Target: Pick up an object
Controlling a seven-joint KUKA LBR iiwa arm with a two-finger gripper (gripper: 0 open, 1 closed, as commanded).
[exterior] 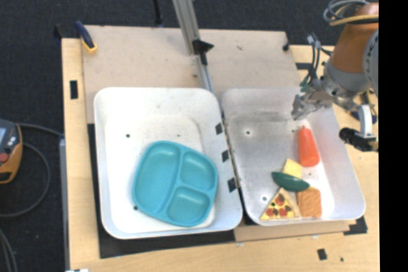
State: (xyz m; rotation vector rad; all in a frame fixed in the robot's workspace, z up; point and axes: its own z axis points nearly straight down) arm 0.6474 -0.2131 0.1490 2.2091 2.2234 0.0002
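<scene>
Two shallow white bins sit side by side on the bench. The left bin holds a turquoise divided plate, lying flat toward its near side. A grey metal post slants up from behind the seam between the bins. The right bin carries a small cluster of toy food in its near right part: a pizza slice at the front edge, a dark green pod lying across above it, a yellow piece touching the pod, and an orange textured block just right of the pizza. An orange carrot-like piece lies behind them, its long axis running front to back, its pale end pointing away toward the gripper. The gripper hangs just beyond that end; whether its fingers are spread or closed cannot be told.
</scene>
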